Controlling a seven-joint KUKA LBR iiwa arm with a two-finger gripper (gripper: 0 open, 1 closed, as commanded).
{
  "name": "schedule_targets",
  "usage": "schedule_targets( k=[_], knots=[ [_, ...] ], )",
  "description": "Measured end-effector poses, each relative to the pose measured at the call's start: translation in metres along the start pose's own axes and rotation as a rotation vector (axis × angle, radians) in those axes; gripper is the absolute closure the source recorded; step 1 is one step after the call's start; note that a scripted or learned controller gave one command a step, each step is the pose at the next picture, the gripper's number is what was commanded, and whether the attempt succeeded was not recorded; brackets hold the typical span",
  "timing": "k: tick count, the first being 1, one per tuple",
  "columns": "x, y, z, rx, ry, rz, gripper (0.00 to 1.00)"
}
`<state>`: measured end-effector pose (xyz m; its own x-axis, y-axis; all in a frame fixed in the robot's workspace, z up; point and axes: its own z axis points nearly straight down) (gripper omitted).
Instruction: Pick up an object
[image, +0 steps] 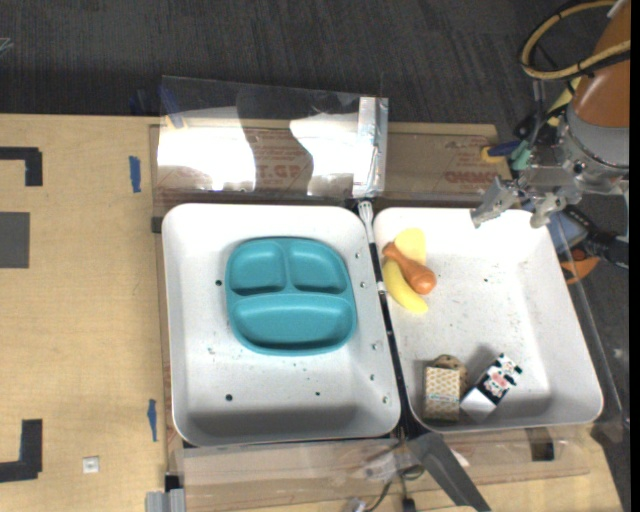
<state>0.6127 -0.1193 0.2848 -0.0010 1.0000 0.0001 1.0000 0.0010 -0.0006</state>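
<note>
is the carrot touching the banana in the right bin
Touching. In the camera view the carrot lies across the banana by the right bin's left wall, overlapping it with no gap between them.

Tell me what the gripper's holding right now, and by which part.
Nothing. The two-finger gripper hangs open over the top right corner of the right white bin, nothing between its fingers, well away from the yellow toy banana.

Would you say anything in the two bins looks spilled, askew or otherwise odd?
Nothing spilled. The black-and-white box lies tilted beside the tan block in the right bin, whose floor shows dark specks.
</note>
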Motion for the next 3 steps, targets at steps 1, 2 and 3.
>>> schedule_targets(
  k=[1, 2, 3],
  knots=[
    [0.060, -0.043, 0.105, 0.008, 0.001, 0.010, 0.00],
    [0.092, 0.016, 0.100, -0.002, 0.000, -0.130, 0.00],
    [0.071, 0.012, 0.100, -0.001, 0.000, -0.100, 0.00]
  ],
)
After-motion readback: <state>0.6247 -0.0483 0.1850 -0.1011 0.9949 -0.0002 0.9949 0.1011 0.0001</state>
